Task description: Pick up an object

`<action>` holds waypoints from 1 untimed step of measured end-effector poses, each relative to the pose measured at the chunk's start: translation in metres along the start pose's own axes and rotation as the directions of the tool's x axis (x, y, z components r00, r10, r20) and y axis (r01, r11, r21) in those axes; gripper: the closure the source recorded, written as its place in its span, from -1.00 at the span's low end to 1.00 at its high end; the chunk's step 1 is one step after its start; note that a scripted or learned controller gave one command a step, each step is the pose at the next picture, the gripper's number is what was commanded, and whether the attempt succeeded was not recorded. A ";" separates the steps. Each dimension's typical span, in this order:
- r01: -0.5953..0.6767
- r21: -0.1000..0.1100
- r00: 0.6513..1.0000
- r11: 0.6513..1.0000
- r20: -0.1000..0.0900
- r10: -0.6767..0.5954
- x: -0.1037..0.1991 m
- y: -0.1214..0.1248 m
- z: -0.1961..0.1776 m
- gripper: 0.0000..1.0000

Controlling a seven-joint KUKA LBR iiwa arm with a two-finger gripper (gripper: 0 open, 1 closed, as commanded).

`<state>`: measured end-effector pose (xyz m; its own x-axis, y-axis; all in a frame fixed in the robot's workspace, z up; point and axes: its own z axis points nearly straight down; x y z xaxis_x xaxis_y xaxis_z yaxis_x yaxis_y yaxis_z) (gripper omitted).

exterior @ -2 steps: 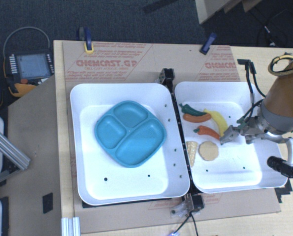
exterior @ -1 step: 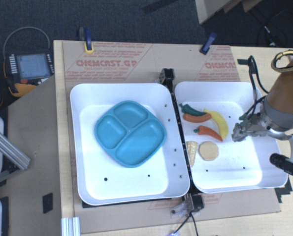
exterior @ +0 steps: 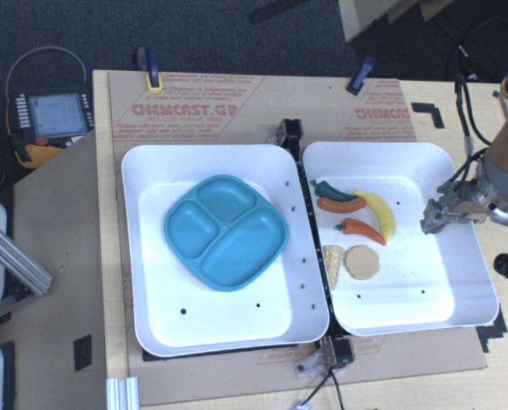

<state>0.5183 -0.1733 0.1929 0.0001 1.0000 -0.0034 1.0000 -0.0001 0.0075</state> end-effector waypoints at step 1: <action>0.001 0.003 1.000 1.000 -0.001 -0.001 0.000 0.001 -0.014 1.00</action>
<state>0.5194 -0.1737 0.2071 -0.0008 1.0000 -0.0026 1.0000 0.0008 0.0048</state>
